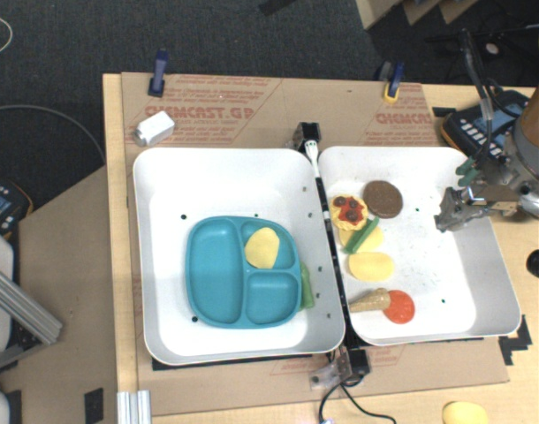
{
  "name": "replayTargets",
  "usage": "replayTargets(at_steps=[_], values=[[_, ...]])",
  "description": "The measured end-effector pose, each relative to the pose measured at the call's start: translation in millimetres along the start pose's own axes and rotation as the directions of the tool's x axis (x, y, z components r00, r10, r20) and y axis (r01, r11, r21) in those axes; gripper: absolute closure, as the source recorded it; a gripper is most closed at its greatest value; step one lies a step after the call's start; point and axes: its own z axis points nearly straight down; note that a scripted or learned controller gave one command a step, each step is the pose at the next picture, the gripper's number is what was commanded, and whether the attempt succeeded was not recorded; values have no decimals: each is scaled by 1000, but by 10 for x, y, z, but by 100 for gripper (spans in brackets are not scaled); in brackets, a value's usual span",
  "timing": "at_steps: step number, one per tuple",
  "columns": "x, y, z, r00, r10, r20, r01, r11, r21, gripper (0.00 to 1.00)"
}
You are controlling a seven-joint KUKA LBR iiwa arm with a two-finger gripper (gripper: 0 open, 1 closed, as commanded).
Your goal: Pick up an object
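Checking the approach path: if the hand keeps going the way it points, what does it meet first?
The hand points left over the right bin. Likely first in line is the brown round patty, though height is unclear.

The right bin (482,316) has bare white floor across its right half, below and beside the gripper (448,216). Its left side is crowded: a brown disc (383,199), yellow pieces (371,265) and a red piece (400,307). In the left bin (163,237), a teal divided tray (230,272) fills the middle.
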Motion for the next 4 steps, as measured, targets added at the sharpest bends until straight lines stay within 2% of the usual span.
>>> replayTargets(at_steps=[1, 2, 3, 4], values=[[449, 3, -1683, 1000, -5, 3, 5, 999, -37, 100], [505, -1, -434, 1000, 1, 2, -1, 1000, -1, 100], [861, -8, -2132, 1000, -5, 1, 5, 999, -36, 100], [918, -5, -160, 1000, 2, 4, -2, 1000, 5, 100]])
